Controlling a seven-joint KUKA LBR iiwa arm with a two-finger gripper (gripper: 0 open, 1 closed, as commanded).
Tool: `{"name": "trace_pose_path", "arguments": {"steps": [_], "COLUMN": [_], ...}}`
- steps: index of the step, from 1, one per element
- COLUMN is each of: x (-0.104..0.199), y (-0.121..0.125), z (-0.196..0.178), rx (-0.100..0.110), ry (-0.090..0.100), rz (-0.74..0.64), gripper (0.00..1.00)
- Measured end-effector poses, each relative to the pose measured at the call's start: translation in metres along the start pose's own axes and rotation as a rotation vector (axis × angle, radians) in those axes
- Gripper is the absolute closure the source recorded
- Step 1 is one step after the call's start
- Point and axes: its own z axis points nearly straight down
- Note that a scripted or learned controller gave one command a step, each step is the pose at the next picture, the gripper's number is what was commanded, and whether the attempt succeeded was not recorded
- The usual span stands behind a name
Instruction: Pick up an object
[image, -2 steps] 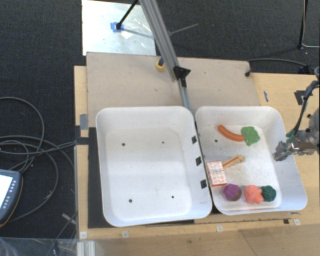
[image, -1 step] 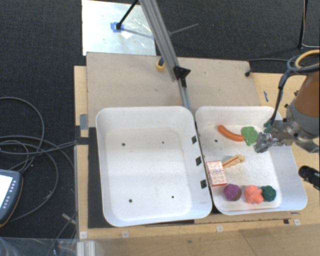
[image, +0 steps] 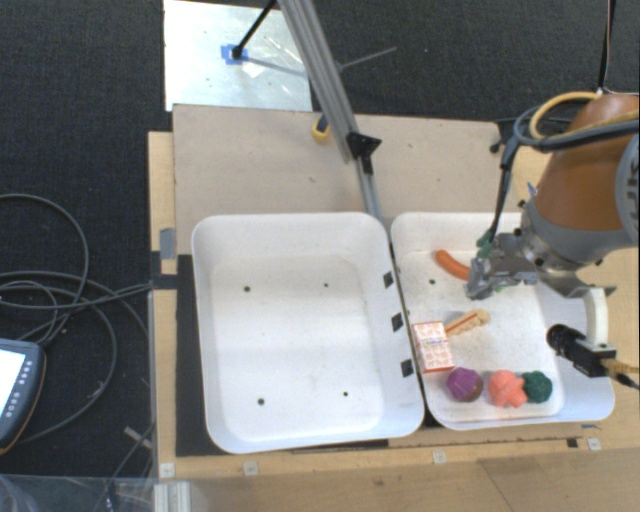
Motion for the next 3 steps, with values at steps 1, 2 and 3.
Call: {"name": "trace_pose_path", "arguments": {"steps": [1, 2, 3], "x": [0.055, 0.103, 0.146], "y": [0.01, 0.033, 0.047], "z": [0.013, 0.023, 0.025], "rx": [0.003, 0.001, 0.0], "ry": [0.0, 0.0, 0.0], "rz": [0.0, 0.001, 0.002], "gripper": [1.0, 1.0, 1.0]}}
